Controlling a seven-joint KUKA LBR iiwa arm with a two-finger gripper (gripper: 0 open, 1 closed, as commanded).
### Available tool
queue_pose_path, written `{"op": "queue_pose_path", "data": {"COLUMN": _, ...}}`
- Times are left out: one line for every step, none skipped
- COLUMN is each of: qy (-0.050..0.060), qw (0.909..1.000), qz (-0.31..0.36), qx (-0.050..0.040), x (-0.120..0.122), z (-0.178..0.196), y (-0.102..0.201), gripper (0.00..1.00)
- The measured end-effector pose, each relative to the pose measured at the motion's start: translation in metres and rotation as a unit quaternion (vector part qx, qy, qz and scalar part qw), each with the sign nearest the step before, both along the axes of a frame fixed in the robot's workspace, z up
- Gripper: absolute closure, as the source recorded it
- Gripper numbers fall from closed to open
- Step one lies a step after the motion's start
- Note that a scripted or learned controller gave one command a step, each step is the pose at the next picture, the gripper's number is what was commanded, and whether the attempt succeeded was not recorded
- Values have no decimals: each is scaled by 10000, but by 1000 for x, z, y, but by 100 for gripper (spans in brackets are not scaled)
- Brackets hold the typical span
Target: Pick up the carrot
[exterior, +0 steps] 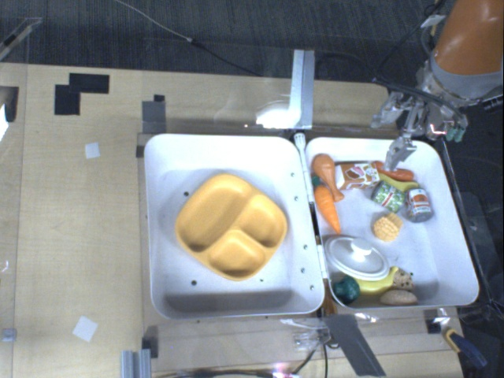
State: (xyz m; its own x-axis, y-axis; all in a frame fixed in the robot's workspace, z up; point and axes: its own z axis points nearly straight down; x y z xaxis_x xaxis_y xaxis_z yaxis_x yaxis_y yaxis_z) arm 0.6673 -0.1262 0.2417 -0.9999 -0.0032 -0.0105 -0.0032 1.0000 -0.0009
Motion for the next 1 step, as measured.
{"op": "queue_pose_path", "data": {"qy": 26, "qw": 9998, "qz": -177, "qx": 12, "x": -66, "z": -54, "y": 31, "gripper": 0}}
